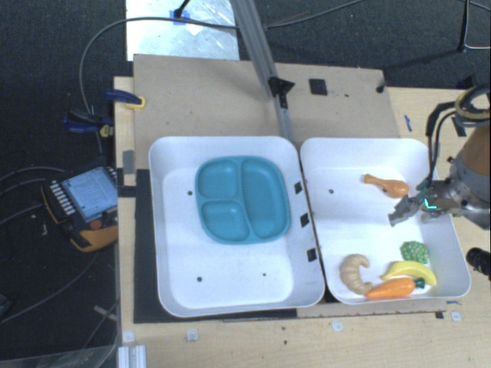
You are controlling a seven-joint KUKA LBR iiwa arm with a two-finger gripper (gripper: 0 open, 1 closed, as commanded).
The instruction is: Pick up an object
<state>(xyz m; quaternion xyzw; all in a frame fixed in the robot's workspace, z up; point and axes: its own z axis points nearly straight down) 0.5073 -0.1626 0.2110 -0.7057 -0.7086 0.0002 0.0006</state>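
My arm [474, 176] reaches in from the right edge, wrist bent over the right bin [337, 167], with my tool [408, 208] low above the bin's right half, pointing left. I cannot tell how wide it stands, and nothing shows between its tips. Nearest thing: a tan drumstick-shaped toy [386, 183], just up and left of the tool, apart from it, lying flat. Along the bin's near wall sits a cluster: a pale curled croissant-like piece [355, 271], an orange carrot [391, 287] touching it, a yellow banana [410, 271] lying over the carrot, and a small knobbly green broccoli piece [414, 251] just above the banana. All look like smooth moulded plastic. The left bin [176, 282] holds a teal plate [242, 198] with three compartments and rounded corners. Both bins are shallow, white, glossy, and rest on a brown board on the bench [337, 106]. A grey pole [257, 37] slants down from the top to the gap between the bins.
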